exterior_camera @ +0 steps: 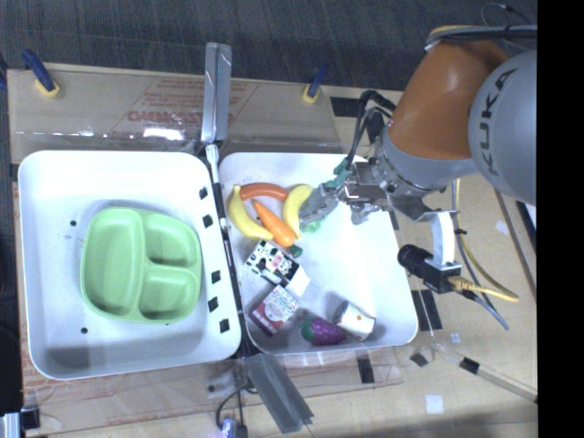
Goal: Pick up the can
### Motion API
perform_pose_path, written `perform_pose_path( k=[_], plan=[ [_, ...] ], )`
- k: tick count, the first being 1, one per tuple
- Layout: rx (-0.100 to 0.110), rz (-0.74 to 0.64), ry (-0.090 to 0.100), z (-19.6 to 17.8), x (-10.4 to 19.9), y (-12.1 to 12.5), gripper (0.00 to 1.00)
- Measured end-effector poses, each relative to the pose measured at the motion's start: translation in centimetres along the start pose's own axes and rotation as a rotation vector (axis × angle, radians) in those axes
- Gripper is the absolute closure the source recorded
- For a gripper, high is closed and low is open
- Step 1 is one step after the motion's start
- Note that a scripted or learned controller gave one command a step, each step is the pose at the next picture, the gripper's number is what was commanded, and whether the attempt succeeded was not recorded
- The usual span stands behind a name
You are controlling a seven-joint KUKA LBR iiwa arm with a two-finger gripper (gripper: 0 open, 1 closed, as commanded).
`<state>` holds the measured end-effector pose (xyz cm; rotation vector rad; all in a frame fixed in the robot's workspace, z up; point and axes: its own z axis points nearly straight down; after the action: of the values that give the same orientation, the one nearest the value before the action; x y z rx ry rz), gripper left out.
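Observation:
The can (274, 308) is small and dark red with a white label, and it lies on its side near the front of the right bin (388, 272). My gripper (316, 210) hangs over the back half of that bin, right beside a yellow banana (296, 201). It is well behind the can and slightly to its right, and nothing shows in its grasp. The grey arm with its orange band (447, 99) reaches in from the right.
Around the can lie a black-and-white patterned box (271, 261), a purple toy fruit (321, 331) and a pale cylinder (354, 319). A second banana (239, 217), a carrot (274, 222) and an orange sausage shape (263, 191) sit at the back. The left bin holds a green divided plate (140, 263).

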<state>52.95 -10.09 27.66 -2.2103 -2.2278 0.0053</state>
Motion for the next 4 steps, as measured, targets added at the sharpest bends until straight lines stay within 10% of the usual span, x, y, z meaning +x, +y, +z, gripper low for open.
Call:
perform_pose_path(
  k=[1,3,4],
  plan=[
    [0.000,-0.001,0.000,11.0,-8.0,-1.4,0.00],
    [-0.001,-0.063,0.002,18.6,-10.8,-5.3,0.00],
    [-0.001,-0.068,0.001,17.6,-10.8,-5.3,1.00]
  ],
)
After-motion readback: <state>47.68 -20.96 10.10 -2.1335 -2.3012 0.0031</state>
